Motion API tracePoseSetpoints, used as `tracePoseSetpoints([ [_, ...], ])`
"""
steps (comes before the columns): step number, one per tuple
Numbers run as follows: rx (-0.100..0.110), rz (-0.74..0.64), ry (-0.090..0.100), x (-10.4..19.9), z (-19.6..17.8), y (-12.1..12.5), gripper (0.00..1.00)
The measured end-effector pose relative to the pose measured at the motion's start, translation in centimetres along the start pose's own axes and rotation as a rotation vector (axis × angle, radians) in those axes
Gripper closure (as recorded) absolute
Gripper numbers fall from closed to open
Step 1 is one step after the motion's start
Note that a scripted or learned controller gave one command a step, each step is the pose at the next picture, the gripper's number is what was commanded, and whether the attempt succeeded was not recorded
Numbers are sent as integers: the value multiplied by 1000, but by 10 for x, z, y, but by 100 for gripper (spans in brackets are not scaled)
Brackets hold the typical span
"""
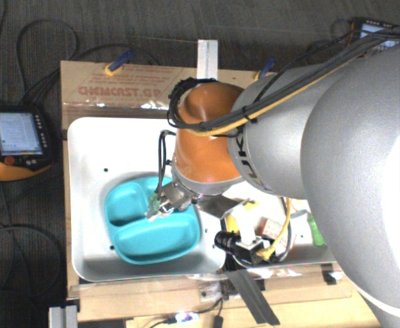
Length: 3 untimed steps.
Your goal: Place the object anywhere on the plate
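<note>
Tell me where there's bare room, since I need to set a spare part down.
The left bin's floor lies bare along its far wall and left side, beside the turquoise plate. The tool hangs at the plate's right edge. The right bin is crowded with small items under the arm.

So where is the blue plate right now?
The blue plate lies in the left white bin, toward its front, right under the arm's orange band.

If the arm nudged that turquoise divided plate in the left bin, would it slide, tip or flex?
The plate looks like moulded rigid plastic, so probably stiff and light. It lies low and flat on the smooth white bin, so it would likely slide rather than tip. Its glossy surface may be slippery.
</note>
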State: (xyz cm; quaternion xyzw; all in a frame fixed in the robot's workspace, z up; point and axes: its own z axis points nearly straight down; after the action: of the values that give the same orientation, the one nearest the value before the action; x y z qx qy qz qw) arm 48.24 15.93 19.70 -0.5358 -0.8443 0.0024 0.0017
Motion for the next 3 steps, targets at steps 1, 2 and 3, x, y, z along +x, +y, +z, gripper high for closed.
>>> tracePoseSetpoints([
  [1, -1, 194, -1, -53, -21, -25, 100],
  [2, 1, 190, 0, -3, 6, -2, 100],
  [3, 1, 131, -1, -12, 24, -5, 100],
])
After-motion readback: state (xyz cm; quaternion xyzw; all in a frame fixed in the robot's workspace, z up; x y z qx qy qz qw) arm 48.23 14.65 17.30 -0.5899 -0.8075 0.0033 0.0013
